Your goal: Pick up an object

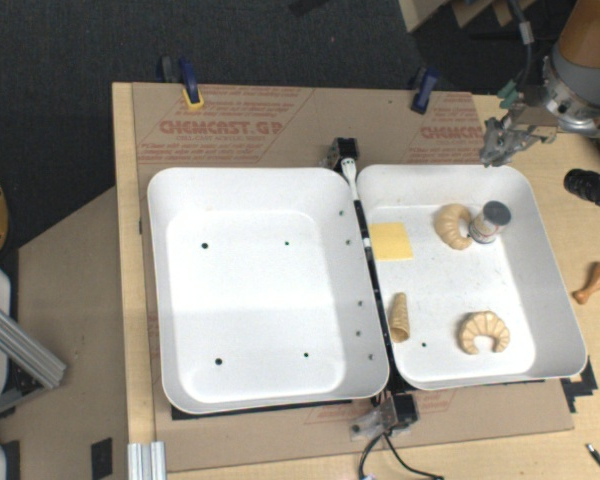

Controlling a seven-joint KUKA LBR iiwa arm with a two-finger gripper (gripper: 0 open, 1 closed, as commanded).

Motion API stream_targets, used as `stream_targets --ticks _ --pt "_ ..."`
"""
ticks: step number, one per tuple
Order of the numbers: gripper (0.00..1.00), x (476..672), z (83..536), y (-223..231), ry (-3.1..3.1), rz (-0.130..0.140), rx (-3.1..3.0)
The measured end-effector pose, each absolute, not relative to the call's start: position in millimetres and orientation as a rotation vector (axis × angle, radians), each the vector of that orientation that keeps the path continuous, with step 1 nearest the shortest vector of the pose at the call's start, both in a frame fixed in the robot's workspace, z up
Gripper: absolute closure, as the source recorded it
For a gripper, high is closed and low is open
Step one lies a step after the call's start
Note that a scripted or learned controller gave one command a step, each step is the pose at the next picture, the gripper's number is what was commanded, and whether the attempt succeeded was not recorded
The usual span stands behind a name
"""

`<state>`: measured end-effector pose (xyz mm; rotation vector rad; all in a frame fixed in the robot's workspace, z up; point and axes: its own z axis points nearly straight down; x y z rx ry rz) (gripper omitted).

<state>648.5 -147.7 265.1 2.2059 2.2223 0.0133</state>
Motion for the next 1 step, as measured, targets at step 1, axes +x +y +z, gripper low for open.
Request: stream_targets --ticks 1 --pt "1.0 634.3 378.3 -22.2 2.232 0.023 2.198"
